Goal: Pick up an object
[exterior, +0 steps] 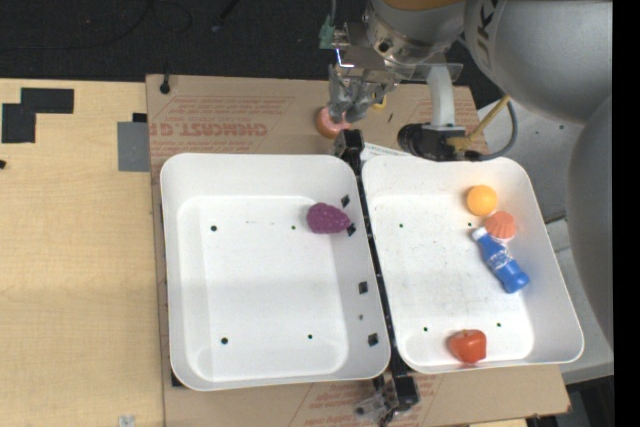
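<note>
My gripper (343,115) hangs over the far rim of the bins, near the divider between them. A small pink-red round object (326,122) sits at its fingertips, pinched between them and seen against the cardboard behind the bins. A purple lump (328,218) lies in the left bin (190,265) close to its right wall. The right bin (545,315) holds an orange ball (481,199), a blue bottle (503,265) with a salmon-coloured piece (501,225) at its top end, and a red round object (467,345) near the front wall.
The bins rest on a cardboard sheet (230,120) on a pale wooden bench (70,265). The arm's large grey body fills the upper right, above the right bin's far corner. Dark cables lie on the floor behind.
</note>
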`<state>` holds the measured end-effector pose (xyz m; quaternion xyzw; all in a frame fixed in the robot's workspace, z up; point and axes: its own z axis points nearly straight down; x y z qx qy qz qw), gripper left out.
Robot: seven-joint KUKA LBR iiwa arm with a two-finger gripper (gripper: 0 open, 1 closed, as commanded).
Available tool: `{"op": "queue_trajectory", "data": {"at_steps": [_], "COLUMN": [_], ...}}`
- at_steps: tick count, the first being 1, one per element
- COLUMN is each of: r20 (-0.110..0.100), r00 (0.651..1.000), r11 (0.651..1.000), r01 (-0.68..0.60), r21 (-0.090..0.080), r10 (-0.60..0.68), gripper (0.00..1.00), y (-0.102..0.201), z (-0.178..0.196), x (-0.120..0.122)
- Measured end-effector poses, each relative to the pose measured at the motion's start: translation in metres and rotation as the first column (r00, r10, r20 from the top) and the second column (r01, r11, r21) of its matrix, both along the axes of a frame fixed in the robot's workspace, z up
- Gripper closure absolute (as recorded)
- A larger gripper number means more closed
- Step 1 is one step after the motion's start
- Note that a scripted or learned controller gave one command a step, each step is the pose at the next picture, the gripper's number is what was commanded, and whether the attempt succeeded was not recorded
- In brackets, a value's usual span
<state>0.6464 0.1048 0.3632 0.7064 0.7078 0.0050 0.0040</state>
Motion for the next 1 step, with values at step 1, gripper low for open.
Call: {"op": "queue_trajectory", "data": {"at_steps": [1], "r20": [-0.029], "r00": [1.000], "r11": [1.000], "r01": [0.003], "r21": [-0.005], "r10": [-0.003], "gripper": [1.00], "y": [-0.0151], "z": [-0.1303], "x": [-0.0053]}}
